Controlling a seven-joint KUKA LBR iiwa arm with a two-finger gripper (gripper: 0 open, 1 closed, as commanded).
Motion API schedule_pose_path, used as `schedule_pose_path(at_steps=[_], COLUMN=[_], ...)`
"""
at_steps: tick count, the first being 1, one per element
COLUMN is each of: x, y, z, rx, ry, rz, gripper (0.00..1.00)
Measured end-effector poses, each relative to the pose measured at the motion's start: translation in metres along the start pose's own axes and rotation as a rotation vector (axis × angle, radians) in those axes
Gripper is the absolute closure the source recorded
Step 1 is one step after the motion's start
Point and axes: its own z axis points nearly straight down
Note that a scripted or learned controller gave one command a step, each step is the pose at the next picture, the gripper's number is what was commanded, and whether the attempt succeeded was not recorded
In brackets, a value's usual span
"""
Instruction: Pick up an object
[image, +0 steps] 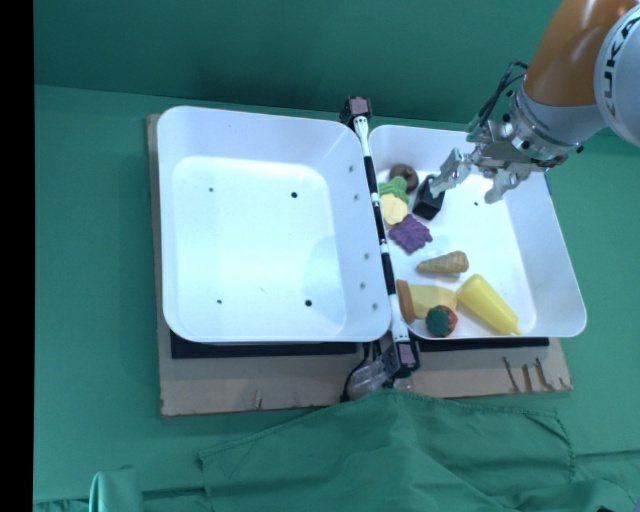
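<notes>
The gripper (473, 184) is hovering over the far end of the right-hand shallow white bin (548, 262), fingers spread wide and empty, probably lining up on the small plastic toy foods (430, 268) lying along its left side.

Dark lettering on the grey arm (622, 48) — cut off, unreadable.

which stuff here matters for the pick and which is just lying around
For the job: claw, purple grapes, waffle cone, corn cob, right bin.
Just lying about: left bin, cardboard sheet, green cloth.
</notes>
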Motion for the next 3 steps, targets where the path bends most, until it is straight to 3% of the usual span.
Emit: schedule_pose_path(at_steps=[1,2,3], x=[-0.042,-0.037,-0.036], y=[-0.013,-0.014,-0.063], z=[0.080,0.109,0.108], rx=[0.006,-0.010,-0.019], ry=[-0.001,-0.005,-0.006], rz=[0.005,0.001,0.002], gripper=[0.00,0.00,0.00])
